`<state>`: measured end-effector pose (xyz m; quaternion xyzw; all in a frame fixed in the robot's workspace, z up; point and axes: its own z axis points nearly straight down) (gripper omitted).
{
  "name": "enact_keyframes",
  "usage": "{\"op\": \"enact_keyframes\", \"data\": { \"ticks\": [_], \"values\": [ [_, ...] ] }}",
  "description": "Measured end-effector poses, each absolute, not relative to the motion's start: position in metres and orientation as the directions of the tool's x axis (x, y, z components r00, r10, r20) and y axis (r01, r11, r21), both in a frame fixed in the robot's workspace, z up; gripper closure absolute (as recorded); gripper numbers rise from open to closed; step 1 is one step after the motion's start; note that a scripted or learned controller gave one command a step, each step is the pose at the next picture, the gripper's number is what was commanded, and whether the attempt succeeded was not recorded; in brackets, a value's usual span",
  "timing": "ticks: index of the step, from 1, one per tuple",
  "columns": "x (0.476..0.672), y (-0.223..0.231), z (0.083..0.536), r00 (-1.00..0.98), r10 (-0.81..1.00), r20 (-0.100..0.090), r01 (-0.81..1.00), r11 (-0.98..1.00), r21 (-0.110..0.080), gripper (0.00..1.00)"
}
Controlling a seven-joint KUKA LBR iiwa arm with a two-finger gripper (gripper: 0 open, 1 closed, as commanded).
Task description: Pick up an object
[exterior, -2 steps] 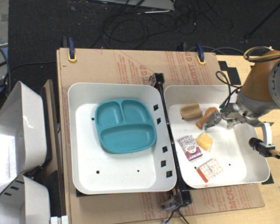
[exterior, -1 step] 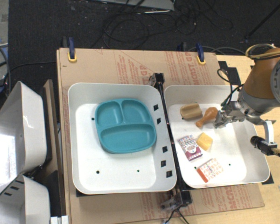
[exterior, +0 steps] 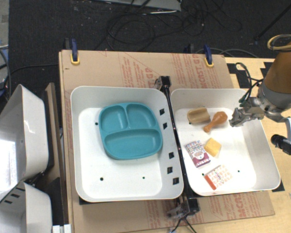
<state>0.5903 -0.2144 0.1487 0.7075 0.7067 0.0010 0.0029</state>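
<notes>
We were in the approach: our gripper (exterior: 236, 118) hovered just right of the brown drumstick-shaped toy (exterior: 215, 122) in the right white bin (exterior: 262, 154); we could not tell its state. Next came descent.

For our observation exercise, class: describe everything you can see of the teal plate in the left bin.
The plate is teal, smooth and plastic-looking, a rounded rectangle with a raised rim and three compartments: two small ones at the far side, one large at the near side. It lies flat and right way up on the floor of the left bin, toward its far half, slightly rotated. Nothing lies in it or touches it.
</notes>
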Motion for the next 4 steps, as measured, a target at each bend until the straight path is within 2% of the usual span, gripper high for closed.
{"op": "enact_keyframes", "data": {
  "ticks": [1,3,4],
  "values": [
    [0.592,-0.215,0.202,-0.003,1.0,-0.002,1.0,0.003,0.005,1.0],
    [0.561,-0.117,0.193,-0.006,1.0,0.002,1.0,0.006,-0.002,1.0],
    [0.55,-0.068,0.211,-0.007,1.0,0.001,1.0,0.007,-0.001,1.0]
  ]
}}
